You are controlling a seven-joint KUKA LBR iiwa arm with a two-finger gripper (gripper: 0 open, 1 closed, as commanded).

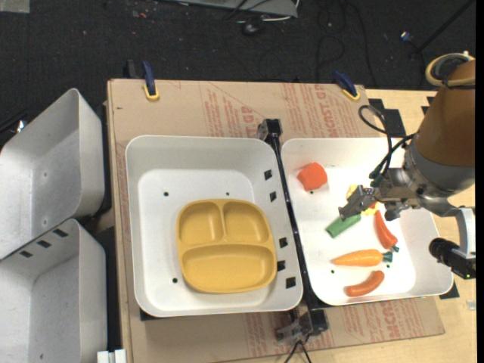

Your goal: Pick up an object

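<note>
Over the right bin (431,278), the tool (364,201) hovers by the green block (344,224).
Whether it is spread or pinching, I cannot tell; reaching seems underway, and next comes a straight descent onto the block.

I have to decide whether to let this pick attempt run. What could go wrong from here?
1. The gripper sits over a tight cluster: the green block, a small yellow piece and the red chili pepper lie close together, so it may nudge or catch the wrong one.
2. The carrot and the red sausage lie just below, and could get pushed toward the wall of the right bin.
</note>
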